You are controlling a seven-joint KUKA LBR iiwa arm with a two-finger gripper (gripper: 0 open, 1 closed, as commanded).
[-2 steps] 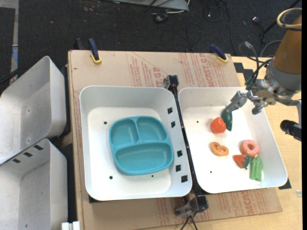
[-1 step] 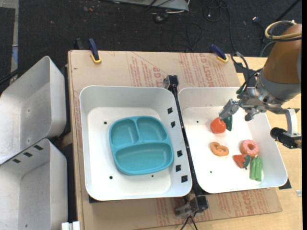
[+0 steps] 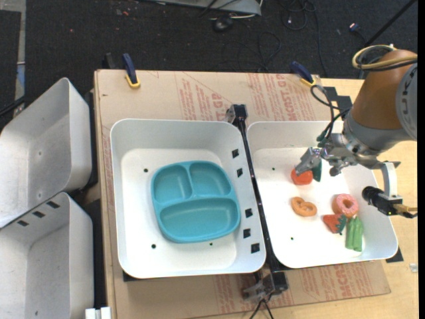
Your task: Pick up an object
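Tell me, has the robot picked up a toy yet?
Not yet. Done: the gripper has reached the right bin, right by the red toy. In hand: nothing clearly. Left: gripping and lifting; the pretzel and donut lie untouched.

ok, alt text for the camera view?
The grey arm's gripper hangs over the right white bin, beside a small red-orange toy; an orange pretzel-shaped toy, pink ring and green piece lie nearby. The left white bin holds a teal divided plastic tray.
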